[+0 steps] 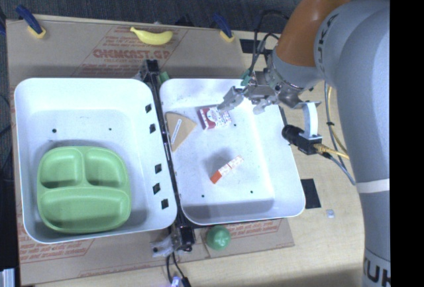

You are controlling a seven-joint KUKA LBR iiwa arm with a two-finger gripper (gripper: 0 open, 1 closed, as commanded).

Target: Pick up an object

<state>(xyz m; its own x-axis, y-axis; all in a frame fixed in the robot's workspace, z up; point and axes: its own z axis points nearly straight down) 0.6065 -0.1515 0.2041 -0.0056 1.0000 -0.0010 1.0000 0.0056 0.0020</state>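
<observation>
Gripper (pixel 233 97) hangs over the upper middle of the right bin (pixel 281 193); whether it is spread or closed I cannot tell. A small red-and-white packet (pixel 216 118) lies just beside the tip, toward seven o'clock, apparently not between anything. Its long axis runs roughly three to nine. Counted in that bin: one packet, one orange-and-white stick (pixel 226 169) further at six o'clock, one tan wedge (pixel 179 129) at nine. The left bin (pixel 26 100) holds one green divided tray (pixel 83 187).

Bench (pixel 318 239) bears two white bins (pixel 86 90); banana (pixel 152 34); green ball (pixel 217 236).
</observation>
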